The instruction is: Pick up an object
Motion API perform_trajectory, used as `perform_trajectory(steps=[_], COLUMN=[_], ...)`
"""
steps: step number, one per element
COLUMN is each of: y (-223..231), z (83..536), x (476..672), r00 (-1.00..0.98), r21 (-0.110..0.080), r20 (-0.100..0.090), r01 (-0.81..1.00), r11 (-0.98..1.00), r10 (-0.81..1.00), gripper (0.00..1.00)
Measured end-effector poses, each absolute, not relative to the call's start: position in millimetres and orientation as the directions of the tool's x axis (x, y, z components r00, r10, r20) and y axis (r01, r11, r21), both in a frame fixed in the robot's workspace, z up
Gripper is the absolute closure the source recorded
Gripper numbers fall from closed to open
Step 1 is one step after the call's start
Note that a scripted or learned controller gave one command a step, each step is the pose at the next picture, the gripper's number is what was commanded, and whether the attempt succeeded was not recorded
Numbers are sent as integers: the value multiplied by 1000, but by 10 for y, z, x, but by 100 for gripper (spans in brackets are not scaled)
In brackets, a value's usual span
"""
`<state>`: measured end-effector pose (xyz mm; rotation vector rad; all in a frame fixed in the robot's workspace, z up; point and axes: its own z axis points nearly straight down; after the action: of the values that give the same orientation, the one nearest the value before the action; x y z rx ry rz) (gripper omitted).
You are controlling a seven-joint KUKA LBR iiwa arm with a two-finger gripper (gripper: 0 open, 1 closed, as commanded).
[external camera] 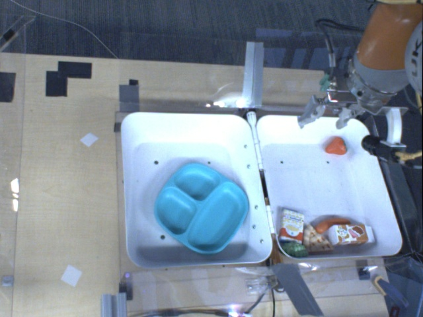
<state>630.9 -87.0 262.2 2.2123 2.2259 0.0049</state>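
The gripper (328, 115) hangs over the far rim of the right bin (370, 197), at about the 1 o'clock position of the view. Its two fingers (309, 114) are spread apart, with clear space between the tips and nothing held between them. The orange band (388, 35) of the arm sits above the wrist at the upper right corner.

A small orange object (336, 146) lies on the floor of the right bin, near the far wall, at roughly 5 o'clock from the gripper and apart from it. It touches neither finger.

Along the near wall of the right bin, at 5 o'clock of the view, a cluster of items lies close together: a small carton (292, 224) with an orange and white label, a second printed packet (348, 233) lying flat to its right, an orange rounded piece (324, 224) between them, and a green item (295, 248) at the carton's lower edge.

The left bin (142, 177) contains a blue divided plate (201, 207) with three compartments, placed near the bin's centre and slightly toward its near side.
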Motion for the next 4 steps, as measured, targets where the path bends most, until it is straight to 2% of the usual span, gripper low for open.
perform_trajectory(steps=[1,2,3,4], y=[-1197,-942,-1096,-1251], z=[1429,894,901,909], x=[5765,5519,4914,4896], r00=[-106,-78,16,-419], r21=[3,13,15,8], r20=[0,-3,-2,-6], r01=[994,997,1000,908], r11=[106,78,-16,419], r10=[994,997,1000,908], gripper=[0,0,0,0])
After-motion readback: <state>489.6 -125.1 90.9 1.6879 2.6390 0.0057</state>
